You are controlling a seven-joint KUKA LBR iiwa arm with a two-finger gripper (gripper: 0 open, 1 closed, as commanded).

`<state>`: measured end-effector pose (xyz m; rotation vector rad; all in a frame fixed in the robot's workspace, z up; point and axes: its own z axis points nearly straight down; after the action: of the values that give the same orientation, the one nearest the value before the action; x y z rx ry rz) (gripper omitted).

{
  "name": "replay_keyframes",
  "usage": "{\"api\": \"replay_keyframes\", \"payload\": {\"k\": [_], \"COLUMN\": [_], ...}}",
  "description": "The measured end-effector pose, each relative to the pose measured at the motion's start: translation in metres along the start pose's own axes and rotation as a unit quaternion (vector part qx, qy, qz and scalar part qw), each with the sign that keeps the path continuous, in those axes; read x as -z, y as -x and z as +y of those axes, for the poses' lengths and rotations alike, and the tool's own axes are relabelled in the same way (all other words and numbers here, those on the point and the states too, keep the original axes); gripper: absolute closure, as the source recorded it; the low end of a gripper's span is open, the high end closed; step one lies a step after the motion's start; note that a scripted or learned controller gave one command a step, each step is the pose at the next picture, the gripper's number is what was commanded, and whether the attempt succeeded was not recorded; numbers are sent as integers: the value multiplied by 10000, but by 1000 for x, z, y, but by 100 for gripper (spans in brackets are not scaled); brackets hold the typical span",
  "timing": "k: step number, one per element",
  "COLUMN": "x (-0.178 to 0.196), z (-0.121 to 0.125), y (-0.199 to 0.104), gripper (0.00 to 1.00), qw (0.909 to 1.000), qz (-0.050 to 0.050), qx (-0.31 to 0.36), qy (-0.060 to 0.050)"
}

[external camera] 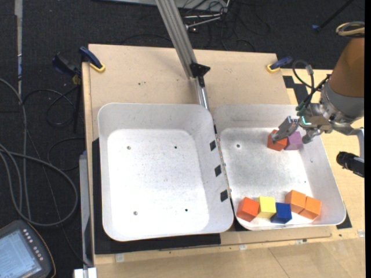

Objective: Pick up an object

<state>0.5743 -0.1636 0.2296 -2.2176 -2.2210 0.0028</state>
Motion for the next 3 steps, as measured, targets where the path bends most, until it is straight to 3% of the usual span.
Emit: {"api": "replay_keyframes", "payload": {"k": [1,3], "x": [2,-100], "z": [1,-2], "y": [0,-5], "gripper": [0,0], "qw": [10000,10000], "qz": [-6,-2], "qx": [-3,-13], "qy": [18,-7]}}
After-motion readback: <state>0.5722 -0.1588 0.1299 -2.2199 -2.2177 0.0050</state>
